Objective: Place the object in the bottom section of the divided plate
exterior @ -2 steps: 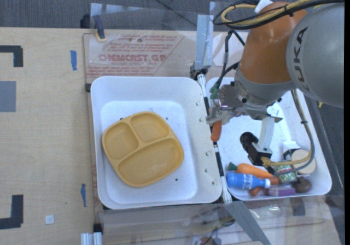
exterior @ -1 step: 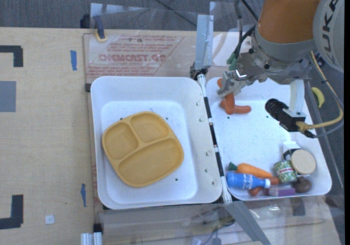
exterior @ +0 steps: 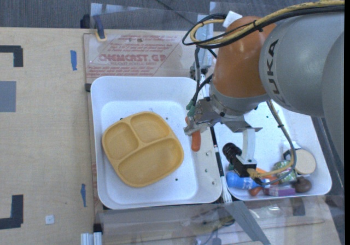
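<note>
The yellow divided plate [exterior: 143, 148] lies in the left white bin [exterior: 109, 91], all three sections bare. The gripper [exterior: 194, 130] hangs over that bin's right edge, just right of the plate, and a small orange carrot-like object [exterior: 196, 140] points down from it, seemingly pinched between closed fingers, though the tips are hard to make out. Mixed toys [exterior: 262, 178] crowd the right bin [exterior: 322, 178]
</note>
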Robot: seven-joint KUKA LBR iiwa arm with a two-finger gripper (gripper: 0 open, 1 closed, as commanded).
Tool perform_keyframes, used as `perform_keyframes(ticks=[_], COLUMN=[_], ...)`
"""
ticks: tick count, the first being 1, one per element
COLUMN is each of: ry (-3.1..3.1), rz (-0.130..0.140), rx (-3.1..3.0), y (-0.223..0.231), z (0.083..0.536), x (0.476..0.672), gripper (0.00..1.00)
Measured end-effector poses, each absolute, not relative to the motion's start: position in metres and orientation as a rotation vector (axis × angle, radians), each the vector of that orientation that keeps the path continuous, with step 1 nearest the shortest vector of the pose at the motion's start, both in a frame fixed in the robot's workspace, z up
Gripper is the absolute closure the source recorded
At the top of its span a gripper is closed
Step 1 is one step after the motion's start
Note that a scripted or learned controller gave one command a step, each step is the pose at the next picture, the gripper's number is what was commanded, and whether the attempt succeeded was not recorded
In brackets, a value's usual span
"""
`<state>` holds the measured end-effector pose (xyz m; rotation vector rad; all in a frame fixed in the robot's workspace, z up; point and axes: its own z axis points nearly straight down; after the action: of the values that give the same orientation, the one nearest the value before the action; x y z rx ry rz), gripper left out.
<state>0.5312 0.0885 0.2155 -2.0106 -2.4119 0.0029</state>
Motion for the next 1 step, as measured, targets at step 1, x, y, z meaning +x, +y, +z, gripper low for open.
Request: perform_keyframes(ticks=[1], ry=[-2.589], rz=[0.004], rx=[-1.775], y=[0.1643], z=[0.1362], x=[0.4787], gripper=[1.00])
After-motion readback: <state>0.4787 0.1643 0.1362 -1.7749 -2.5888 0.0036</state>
